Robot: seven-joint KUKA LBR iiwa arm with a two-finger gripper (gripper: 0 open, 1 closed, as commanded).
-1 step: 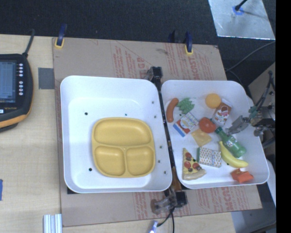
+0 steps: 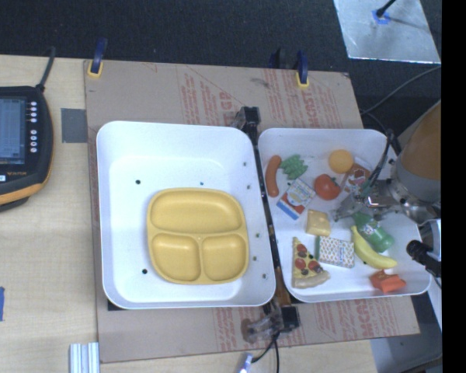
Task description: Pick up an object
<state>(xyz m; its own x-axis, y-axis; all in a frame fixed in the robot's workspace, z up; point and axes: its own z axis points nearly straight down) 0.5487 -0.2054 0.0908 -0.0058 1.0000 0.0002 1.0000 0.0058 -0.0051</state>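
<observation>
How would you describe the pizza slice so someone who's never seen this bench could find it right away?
Look in the right white bin, the one crowded with toy food. Go to its near left corner, beside the wall it shares with the other bin. The pizza slice lies there: a tan triangle dotted red and green, left of the patterned packet and below the yellow cheese wedge.

I am looking at a robotics lab bench: cardboard sheet clamped to a wooden table, a robot teach pendant at left, two white bins holding toy food
</observation>
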